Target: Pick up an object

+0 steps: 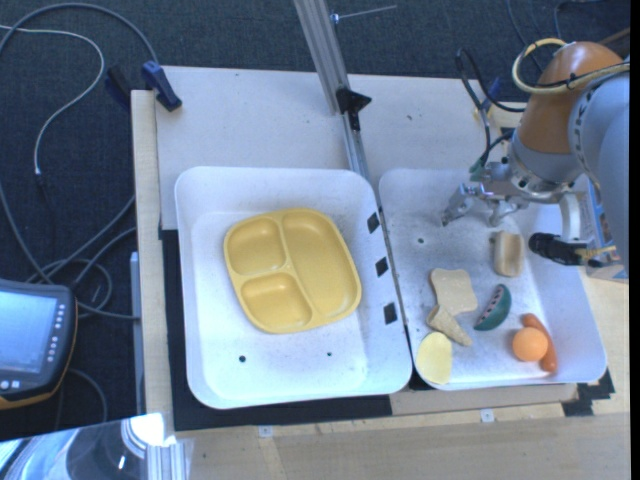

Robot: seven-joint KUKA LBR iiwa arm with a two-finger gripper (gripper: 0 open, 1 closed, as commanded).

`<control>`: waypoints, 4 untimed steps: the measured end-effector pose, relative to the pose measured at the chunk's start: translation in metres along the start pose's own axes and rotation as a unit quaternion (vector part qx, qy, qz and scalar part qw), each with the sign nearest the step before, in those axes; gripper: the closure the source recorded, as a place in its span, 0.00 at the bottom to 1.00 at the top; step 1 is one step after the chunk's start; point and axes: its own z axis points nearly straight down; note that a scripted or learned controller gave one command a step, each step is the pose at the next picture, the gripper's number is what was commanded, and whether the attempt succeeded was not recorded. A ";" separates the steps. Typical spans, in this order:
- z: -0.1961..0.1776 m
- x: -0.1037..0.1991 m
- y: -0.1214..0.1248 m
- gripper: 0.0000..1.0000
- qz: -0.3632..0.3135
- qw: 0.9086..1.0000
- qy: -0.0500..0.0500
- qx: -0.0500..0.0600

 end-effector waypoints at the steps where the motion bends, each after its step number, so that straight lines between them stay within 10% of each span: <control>1: -0.016 0.000 0.003 1.00 -0.001 1.000 -0.001 -0.005; 3: -0.138 0.007 0.004 1.00 -0.001 1.000 -0.002 -0.009; 4: -0.124 0.008 0.005 1.00 0.000 1.000 -0.001 -0.003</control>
